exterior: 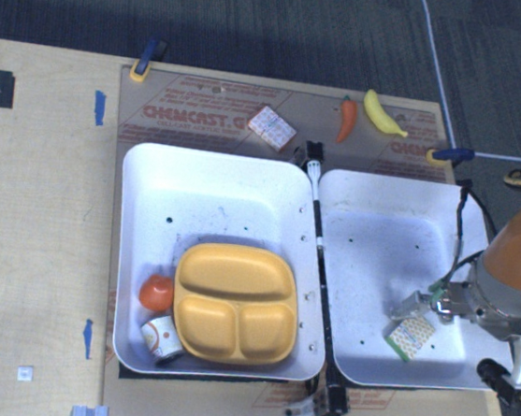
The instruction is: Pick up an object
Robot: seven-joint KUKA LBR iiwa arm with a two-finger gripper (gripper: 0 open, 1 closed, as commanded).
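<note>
My gripper (417,311) sits at right over a packet (412,336) in the right bin (376,264); whether my grip is closed, I cannot tell.

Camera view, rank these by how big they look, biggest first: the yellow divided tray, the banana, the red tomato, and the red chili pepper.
1. Yellow divided tray, by far the largest.
2. Banana.
3. Red tomato and red chili pepper look about alike: the tomato is rounder, the pepper longer and thinner, and the tray partly hides the tomato, so I won't rank them.
</note>
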